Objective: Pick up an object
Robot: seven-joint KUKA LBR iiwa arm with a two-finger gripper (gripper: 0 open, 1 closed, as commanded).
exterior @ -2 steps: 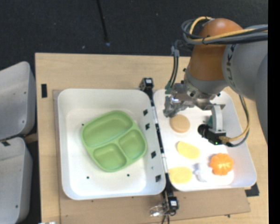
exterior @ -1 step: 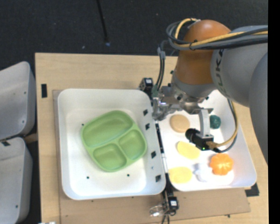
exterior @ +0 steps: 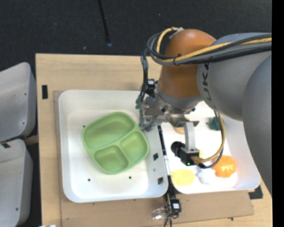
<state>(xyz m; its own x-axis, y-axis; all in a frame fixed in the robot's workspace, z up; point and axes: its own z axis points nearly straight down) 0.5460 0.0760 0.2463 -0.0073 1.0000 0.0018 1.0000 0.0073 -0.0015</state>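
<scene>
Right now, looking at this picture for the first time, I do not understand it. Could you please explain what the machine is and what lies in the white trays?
The camera looks down at a slant on a wooden bench. The big grey and orange shape is a robot arm reaching in from the right. Its tool hangs over the divide between two white bins; I cannot tell whether it holds anything. The left bin holds a green divided plate. The right bin holds a yellow piece, an orange piece and a small green piece.
</scene>
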